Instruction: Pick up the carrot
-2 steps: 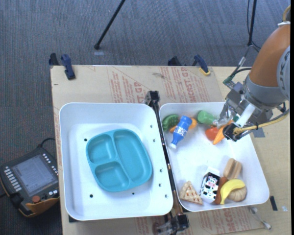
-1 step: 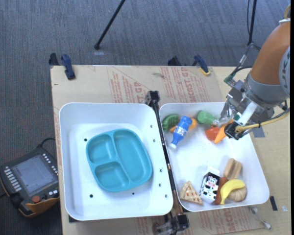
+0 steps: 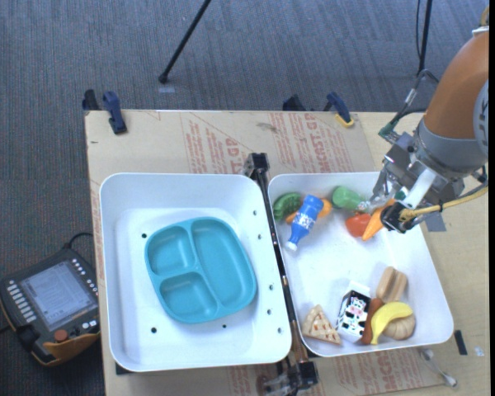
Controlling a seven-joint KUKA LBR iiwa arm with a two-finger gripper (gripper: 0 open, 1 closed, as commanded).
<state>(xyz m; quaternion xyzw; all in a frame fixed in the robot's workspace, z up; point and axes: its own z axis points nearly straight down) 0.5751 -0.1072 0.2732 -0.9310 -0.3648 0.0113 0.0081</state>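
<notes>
Carrot (image 3: pixel 366 225) partly hidden under the hand (image 3: pixel 385 207).

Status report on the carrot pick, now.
Gripper down in right bin, at carrot. Grasp unconfirmed. Green vegetable close beside.

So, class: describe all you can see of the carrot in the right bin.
The carrot is a small orange toy that looks plastic, with a green top towards the bin's far wall. It lies tilted in the upper right part of the right bin, right at the gripper. Whether the gripper grips it cannot be told.
</notes>
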